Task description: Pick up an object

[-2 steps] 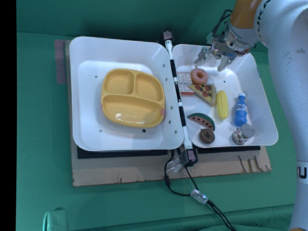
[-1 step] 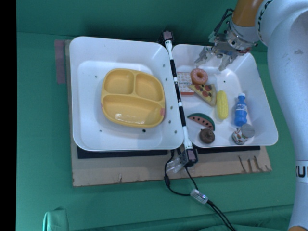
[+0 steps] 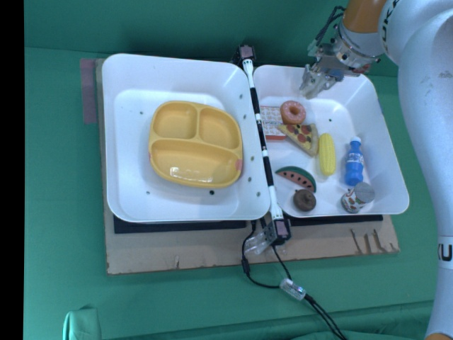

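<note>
green cloth bench; glossy ring doughnut lies below the tool (grip state unclear, cannot tell).

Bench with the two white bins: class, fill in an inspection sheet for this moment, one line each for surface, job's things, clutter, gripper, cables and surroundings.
Surface: left bin and right bin sit side by side on a cardboard sheet.
Job's things: right bin holds doughnut, pizza slice, corn cob, blue bottle, watermelon slice, chocolate doughnut, small can, red-and-white card.
Clutter: yellow divided plate in left bin.
Gripper: gripper hovers over right bin's far edge, above the doughnut, holding nothing.
Cables: black cable trails off the cardboard's near edge.
Surroundings: green cloth.
</note>
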Robot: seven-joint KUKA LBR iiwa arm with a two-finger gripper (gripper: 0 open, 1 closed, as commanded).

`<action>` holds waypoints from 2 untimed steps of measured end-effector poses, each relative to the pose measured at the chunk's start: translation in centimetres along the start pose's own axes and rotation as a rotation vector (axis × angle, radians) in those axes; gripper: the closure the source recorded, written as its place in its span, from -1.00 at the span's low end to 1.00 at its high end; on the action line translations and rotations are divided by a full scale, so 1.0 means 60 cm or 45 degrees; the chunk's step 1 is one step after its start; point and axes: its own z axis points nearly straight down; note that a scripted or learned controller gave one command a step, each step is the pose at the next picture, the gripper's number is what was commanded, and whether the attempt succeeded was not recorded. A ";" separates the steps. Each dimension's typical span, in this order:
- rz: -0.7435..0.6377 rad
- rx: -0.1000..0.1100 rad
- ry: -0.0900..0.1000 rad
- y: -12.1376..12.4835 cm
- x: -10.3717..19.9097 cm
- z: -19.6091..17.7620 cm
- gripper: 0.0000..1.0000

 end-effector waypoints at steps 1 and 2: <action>0.001 -0.001 -0.005 0.000 -0.003 -0.001 -1.00; 0.004 0.000 -0.029 -0.003 0.011 0.019 -1.00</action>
